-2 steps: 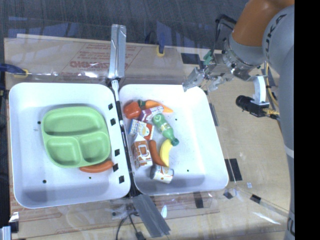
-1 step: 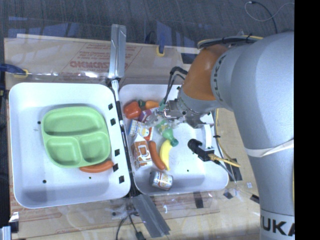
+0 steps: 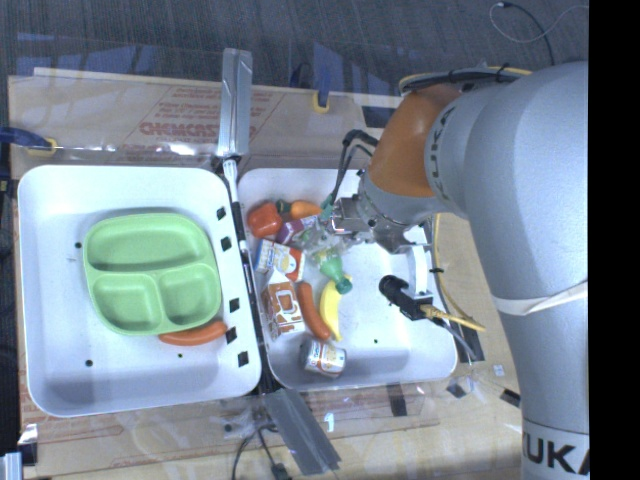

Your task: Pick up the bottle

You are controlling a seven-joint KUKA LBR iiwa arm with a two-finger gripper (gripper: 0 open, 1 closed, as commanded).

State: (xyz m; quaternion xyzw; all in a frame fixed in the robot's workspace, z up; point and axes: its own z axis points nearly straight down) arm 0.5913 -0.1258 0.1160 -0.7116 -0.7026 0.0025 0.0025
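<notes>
Clear plastic bottle point(image 3: 322, 248) | green cap | beside curved yellow banana point(image 3: 329, 311)

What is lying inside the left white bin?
The left bin holds a green divided tray. An orange sausage-shaped item lies against the tray's near edge. Whatever is under the tray is covered.

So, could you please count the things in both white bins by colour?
Green: 2, a compartment plate and a clear bottle with green cap
Orange-red: 3, two sausages and a carrot
Yellow: 1, a banana
Printed cartons and can: 3
Total: 9
</notes>
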